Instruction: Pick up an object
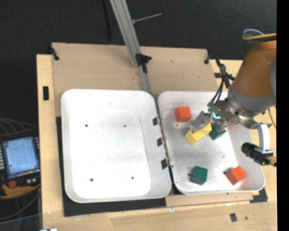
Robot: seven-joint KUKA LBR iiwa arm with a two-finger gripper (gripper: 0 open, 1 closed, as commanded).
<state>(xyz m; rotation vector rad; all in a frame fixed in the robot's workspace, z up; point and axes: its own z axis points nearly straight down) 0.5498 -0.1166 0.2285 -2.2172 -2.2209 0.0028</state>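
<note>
Blocks lie scattered in the right bin: an orange block near its upper left, a yellow block at its middle, a dark green block just right of the yellow one, a green block toward the lower edge, and a second orange block at the lower right. From the right side of the frame the arm reaches in, its orange band high and its grey wrist slanting down and left toward the bin's middle. Its gripper sits right over the yellow block and beside the dark green one; I cannot tell how its fingers stand. No writing can be read. The left bin lies beside the right one on a pale wooden surface. A metal pole slants across the upper frame. A handheld screen unit glows at the left edge over the dark floor.
</note>
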